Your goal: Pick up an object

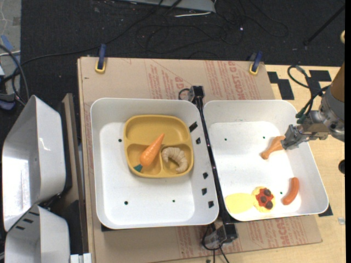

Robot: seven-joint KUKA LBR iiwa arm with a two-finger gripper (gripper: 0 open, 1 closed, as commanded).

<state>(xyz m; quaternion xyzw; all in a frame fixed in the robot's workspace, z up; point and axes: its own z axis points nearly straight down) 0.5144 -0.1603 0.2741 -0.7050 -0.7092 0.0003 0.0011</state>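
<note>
My gripper (289, 139) reaches in from the right over the right bin (247, 114), low at its right side. Its tip sits at the upper end of a small orange carrot-like piece (271, 148) that lies slanted on the bin floor. In the same bin an orange sausage (290, 191) lies near the front right corner. A yellow flat piece with red berries (264, 198) lies at the front. In the left bin (109, 163) a yellow divided plate (137, 127) holds a carrot (151, 150) and a pale shrimp-like piece (176, 158).
A white container (33, 147) stands off the bench to the left. Clamps (100, 64) hold the cardboard at the back edge. Cables run across the dark floor behind. The divider between the bins (205, 158) carries black clips.
</note>
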